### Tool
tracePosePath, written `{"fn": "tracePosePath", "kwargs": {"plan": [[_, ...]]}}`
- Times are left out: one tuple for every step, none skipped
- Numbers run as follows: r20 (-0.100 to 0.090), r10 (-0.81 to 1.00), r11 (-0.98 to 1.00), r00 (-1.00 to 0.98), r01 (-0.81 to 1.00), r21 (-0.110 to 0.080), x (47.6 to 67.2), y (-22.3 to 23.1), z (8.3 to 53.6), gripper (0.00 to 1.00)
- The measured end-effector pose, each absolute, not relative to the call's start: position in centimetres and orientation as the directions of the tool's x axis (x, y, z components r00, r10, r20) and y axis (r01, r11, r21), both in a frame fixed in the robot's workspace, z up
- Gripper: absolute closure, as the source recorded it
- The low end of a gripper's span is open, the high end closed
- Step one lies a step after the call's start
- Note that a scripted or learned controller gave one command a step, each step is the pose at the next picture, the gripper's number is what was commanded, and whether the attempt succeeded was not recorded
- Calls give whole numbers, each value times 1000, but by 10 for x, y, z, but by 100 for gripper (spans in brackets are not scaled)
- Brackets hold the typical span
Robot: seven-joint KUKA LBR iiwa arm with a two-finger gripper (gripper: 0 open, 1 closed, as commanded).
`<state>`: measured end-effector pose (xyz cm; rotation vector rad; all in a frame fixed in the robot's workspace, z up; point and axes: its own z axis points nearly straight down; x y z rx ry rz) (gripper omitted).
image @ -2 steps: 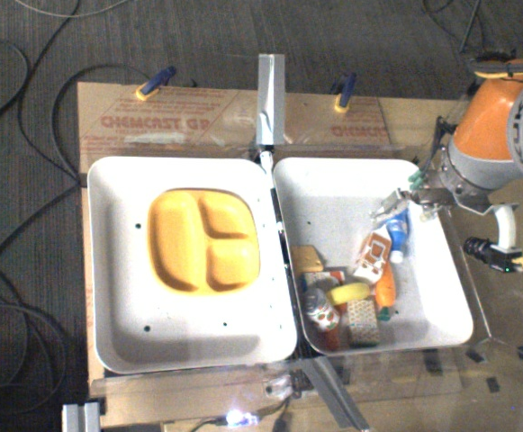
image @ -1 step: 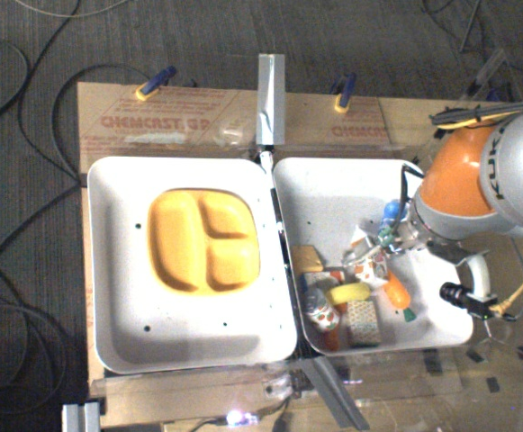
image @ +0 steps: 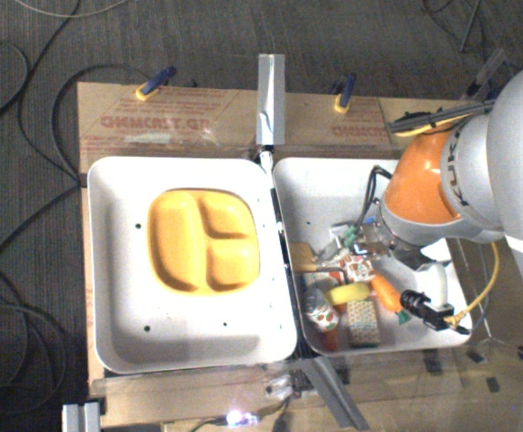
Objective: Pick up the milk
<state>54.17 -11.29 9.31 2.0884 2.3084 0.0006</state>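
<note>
Closest to the camera, at the front of the right bin (image: 333, 183), there's a tan woven block (image: 362, 322) with a small round can (image: 317, 306) to its left. Both sit a bit in front of the gripper (image: 362, 244). Just behind them is a yellow piece (image: 349, 292), and an orange carrot-looking thing (image: 385, 291) pokes out to the right of it.

The milk (image: 358, 266), as far as I can make out, is the little red-and-white carton in the middle of that pile. It sits right under the front edge of the gripper, touching or nearly touching it. I honestly can't tell whether the gripper is open or closed, because the orange band (image: 419, 192) and grey wrist cover it from above. I also can't see the carton actually held in it.

Well off to the gripper's left, the left bin (image: 117, 331) holds a yellow divided tray (image: 205, 239). Farther back, beyond both bins, there's a cardboard sheet (image: 153, 120) with two clamps (image: 156, 82) on its far edge and a metal post (image: 271, 97) standing between the bins.
</note>
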Motion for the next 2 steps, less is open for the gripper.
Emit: {"fn": "tracePosePath", "kwargs": {"plan": [[-14, 994, 106, -105, 994, 16, 542, -108, 101, 100], [0, 951, 309, -309, 951, -1, 568, -62, 216, 100]]}}
